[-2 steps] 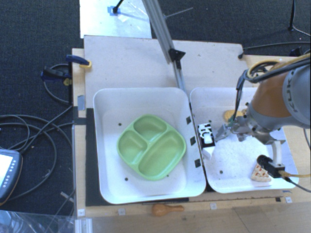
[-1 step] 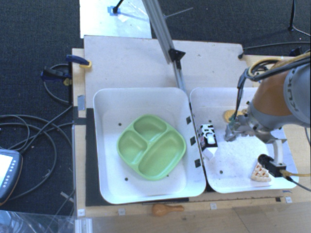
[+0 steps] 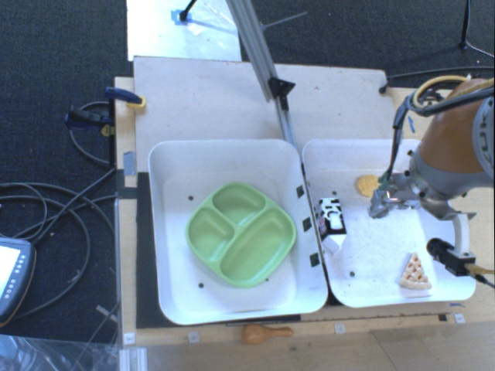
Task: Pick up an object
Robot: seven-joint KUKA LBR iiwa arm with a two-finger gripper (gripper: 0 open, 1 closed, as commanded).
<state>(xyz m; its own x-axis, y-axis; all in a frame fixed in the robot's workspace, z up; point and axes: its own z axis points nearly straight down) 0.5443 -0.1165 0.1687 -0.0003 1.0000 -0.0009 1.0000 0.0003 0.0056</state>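
At the near edge of the bench a small brown wooden piece [image 3: 267, 332] lay outside the bins, out of play. Just beyond it, in the right bin [image 3: 340, 157], a waffle-patterned wedge [image 3: 415, 272] sat near the front right corner, and a black-and-white carton [image 3: 332, 216] rested against the left wall. The left bin [image 3: 166, 207] held a green divided plate [image 3: 241, 233]. Farther back in the right bin, the gripper [image 3: 380, 204] hung low, just beside a round orange cookie [image 3: 366, 184], nearest of the candidates. Nothing showed between its tips, and whether they stood wide or narrow could not be told. By this view the pick looked not yet made: closing and lifting remained.
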